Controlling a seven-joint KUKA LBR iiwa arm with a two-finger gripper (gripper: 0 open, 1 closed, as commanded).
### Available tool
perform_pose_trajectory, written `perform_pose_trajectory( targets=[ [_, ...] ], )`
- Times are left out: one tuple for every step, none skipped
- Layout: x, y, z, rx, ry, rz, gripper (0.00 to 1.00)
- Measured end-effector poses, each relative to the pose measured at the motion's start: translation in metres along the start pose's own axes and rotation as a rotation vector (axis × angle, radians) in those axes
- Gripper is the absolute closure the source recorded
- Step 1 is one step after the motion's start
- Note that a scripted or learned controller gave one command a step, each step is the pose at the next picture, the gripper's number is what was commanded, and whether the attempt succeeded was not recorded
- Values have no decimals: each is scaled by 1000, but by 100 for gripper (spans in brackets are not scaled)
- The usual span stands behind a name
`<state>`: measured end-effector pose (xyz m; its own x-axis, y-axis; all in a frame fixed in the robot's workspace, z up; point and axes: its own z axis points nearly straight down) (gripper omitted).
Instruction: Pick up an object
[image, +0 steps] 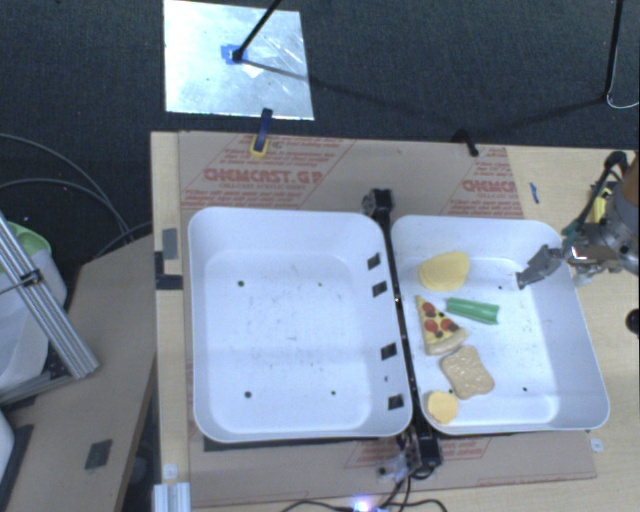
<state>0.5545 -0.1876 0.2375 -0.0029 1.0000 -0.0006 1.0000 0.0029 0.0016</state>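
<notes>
**Arm at right bin's far-right edge; five objects on bin floor**

The bench carries two shallow white bins side by side. The left bin (210, 240) and the right bin (560, 340) meet along a dark central divider.

Contents of the right bin, all in its left half:
- A pale yellow rounded piece (444, 270), farthest from the camera.
- A green cylindrical piece (472, 311), lying flat just right of and nearer than the yellow piece.
- A pizza slice (438, 327) with red spots, just left of the green piece.
- A tan cracker-like piece (467, 372), nearer than the pizza slice and close beside it.
- A small yellow disc (441, 406), at the near edge, just left of the tan piece.

The gripper (535, 268) enters from the right and sits over the far-right part of the right bin, well apart from the green piece and to the right of the yellow rounded piece. Nothing is visible between its tips; whether it is open or closed cannot be told at this resolution.
</notes>
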Motion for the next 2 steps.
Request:
perform_pose_trajectory(
  targets=[
    [65,-71,58,10,6,-1,0],
    [97,-68,158,3,2,-3,0]
  ],
)
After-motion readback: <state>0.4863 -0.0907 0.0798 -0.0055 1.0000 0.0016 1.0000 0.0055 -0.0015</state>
